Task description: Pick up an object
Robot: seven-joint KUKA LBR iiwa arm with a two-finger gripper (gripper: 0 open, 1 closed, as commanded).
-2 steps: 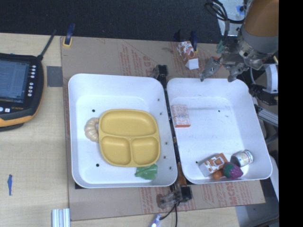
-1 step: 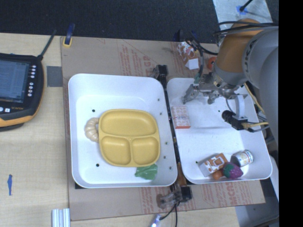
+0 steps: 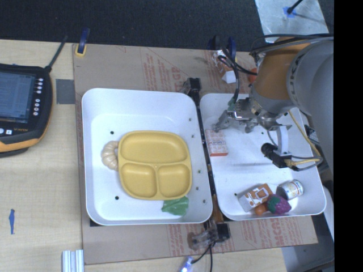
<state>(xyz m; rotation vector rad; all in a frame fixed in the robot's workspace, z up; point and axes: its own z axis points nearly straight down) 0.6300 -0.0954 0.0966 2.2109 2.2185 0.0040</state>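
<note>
- The arm (image 3: 295, 78) reaches in from the right, and its gripper (image 3: 241, 119) hangs over the upper left part of the right bin (image 3: 249, 197).
- How the gripper is set cannot be told at this slant, since the wrist covers much of it; nothing shows in its grasp.
- A small red-and-white packet (image 3: 216, 144) lies on the bin floor just below and left of the gripper, close to the wall between the two bins. It looks like the nearest candidate.
- Other candidates cluster in the right bin's lower right corner, well apart from the gripper: a small carton (image 3: 256, 196), a purple fruit-like toy (image 3: 280, 204) and a small can (image 3: 292, 189).
- The left bin (image 3: 142, 101) holds a yellow divided tray (image 3: 154, 164), a tan object (image 3: 110, 154) at its left edge and a green item (image 3: 176, 206) below it.
- The step looks like the approach, before any grasp.
- Next, the gripper likely needs to centre over one object and descend; the flat packet beside the wall may be hard to pinch.
</note>
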